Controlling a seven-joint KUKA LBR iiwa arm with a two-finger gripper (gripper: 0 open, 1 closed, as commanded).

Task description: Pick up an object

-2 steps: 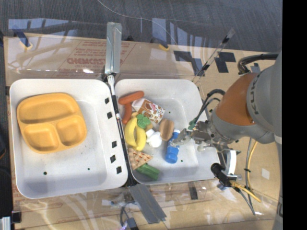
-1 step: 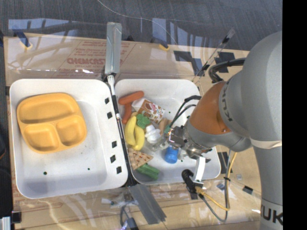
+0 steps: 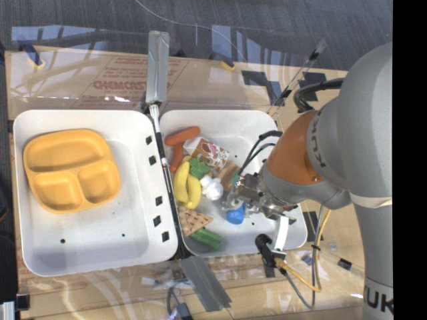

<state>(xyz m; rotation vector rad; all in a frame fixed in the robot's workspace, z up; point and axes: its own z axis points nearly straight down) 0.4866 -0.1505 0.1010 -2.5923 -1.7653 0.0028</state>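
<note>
The gripper (image 3: pixel 239 202) hung low inside the right bin (image 3: pixel 253 122), over a small blue object (image 3: pixel 235 216) at the toy pile's right edge. Whether its fingers were apart or together could not be told; the wrist and cables hid them. The pile held a yellow banana (image 3: pixel 182 182) beside a green piece (image 3: pixel 198 168), a white lump (image 3: pixel 213 189), an orange sausage (image 3: pixel 182 137), a waffle-patterned wedge (image 3: pixel 195 221) and a green pickle-like toy (image 3: pixel 207 238). A yellow divided plate (image 3: pixel 70 169) sat in the left bin (image 3: pixel 87 255).
</note>
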